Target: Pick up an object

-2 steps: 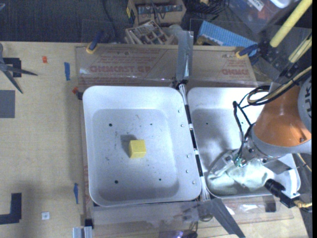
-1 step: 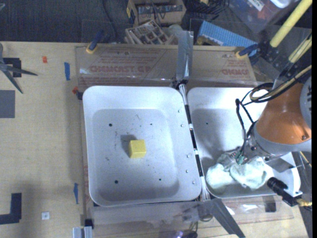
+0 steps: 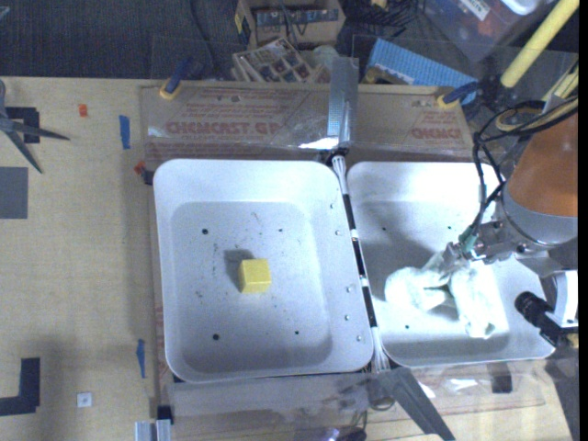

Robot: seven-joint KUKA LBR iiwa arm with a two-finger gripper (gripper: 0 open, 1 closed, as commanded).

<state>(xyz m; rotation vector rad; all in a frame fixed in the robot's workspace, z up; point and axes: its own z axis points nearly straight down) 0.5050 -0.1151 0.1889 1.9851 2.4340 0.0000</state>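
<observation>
In the camera view, a crumpled white cloth (image 3: 446, 294) lies low in the right bin (image 3: 404, 186), directly beneath and touching the end effector (image 3: 462, 251), its folds spreading to the lower left and lower right of the tip. Whether the end effector is spread or pressed together cannot be told, as the pale cloth hides its tip. Well to its left, across the divider, a yellow block (image 3: 255, 276) sits alone in the middle of the left bin (image 3: 184, 191). Both bins rest on the counter (image 3: 73, 246).
</observation>
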